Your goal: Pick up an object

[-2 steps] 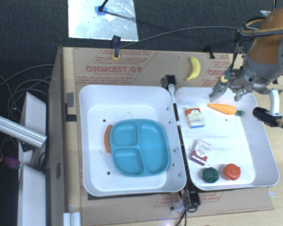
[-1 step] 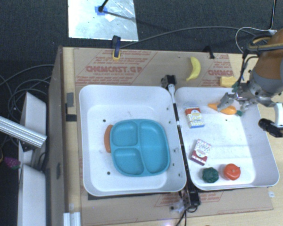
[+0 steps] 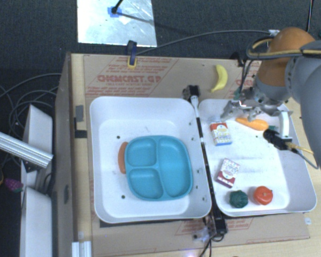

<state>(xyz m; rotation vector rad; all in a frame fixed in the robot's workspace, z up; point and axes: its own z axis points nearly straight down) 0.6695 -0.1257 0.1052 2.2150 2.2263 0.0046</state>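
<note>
Gripper (image 3: pixel 239 108) of the grey arm (image 3: pixel 310 84) sits low over the far end of the right bin (image 3: pixel 259 159), its metal claw pointing toward the bin's far left corner. From this angle I cannot tell how wide the claw stands, and nothing can be seen held in it. An orange carrot (image 3: pixel 252 124) lies on the bin floor just beside the claw, on its near side; whether the two touch cannot be made out.

A small red and white carton (image 3: pixel 220 133) lies left of the carrot, close to the wall between the bins. A second red and white box (image 3: pixel 228 173) lies tilted near the middle of the same bin. At the near edge, a dark green round fruit (image 3: pixel 238 198) and a red tomato (image 3: pixel 263 195) sit side by side.

In the left bin (image 3: pixel 150 114), a blue divided plate (image 3: pixel 158 166) lies flat, with a brown sausage (image 3: pixel 121 157) against its left rim. A yellow banana (image 3: pixel 220 78) lies on the cardboard bench top (image 3: pixel 128 76) beyond the right bin.
</note>
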